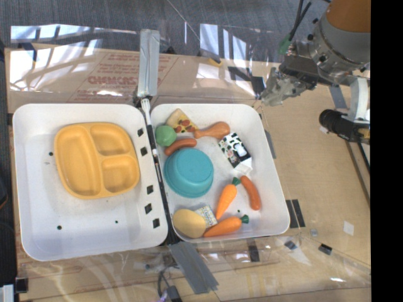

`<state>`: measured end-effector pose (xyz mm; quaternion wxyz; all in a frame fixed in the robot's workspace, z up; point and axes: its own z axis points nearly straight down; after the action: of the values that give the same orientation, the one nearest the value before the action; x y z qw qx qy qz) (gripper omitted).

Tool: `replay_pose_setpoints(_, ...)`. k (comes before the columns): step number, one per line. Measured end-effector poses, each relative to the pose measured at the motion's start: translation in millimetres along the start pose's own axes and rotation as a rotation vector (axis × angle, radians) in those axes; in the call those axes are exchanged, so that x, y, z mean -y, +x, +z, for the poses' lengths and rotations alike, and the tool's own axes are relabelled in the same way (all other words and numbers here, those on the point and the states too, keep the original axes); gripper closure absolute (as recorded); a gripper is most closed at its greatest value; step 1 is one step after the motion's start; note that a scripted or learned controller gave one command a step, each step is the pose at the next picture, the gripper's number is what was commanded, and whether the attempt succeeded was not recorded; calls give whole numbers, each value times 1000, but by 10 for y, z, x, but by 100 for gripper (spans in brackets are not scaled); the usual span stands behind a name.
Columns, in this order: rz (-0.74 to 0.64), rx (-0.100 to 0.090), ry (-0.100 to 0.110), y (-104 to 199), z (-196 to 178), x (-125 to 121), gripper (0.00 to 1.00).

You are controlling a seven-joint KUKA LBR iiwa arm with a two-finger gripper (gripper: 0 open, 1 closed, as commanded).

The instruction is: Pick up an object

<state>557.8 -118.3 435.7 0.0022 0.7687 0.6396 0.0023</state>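
My gripper (272, 94) hangs above the far right corner of the right bin (267, 168), with nothing seen between its fingers. Inside that bin lie a teal bowl (188, 172), a green ball (165, 135), a pizza slice (182, 122), a chicken drumstick (213, 131), a sausage (181, 146) and a black-and-white milk carton (235, 151). Nearer the front lie two carrots (226, 199) (222, 226), an orange-red sausage (251, 192), a potato (189, 223) and a small packet (206, 215).
The left bin (38, 219) holds a yellow divided tray (96, 159). A grey taped divider (148, 65) runs back from between the bins. Brown cardboard (321, 187) covers the bench to the right. Clear plastic sheeting lies behind the bins.
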Motion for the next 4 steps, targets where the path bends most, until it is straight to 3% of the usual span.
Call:
replay_pose_setpoints(1,66,1,6,265,-30,-77,100)
replay_pose_setpoints(2,120,4,23,-129,1173,-694,100)
replay_pose_setpoints(3,32,2,4,-660,409,-502,100)
replay_pose_setpoints(4,-15,0,22,-629,1718,-842,100)
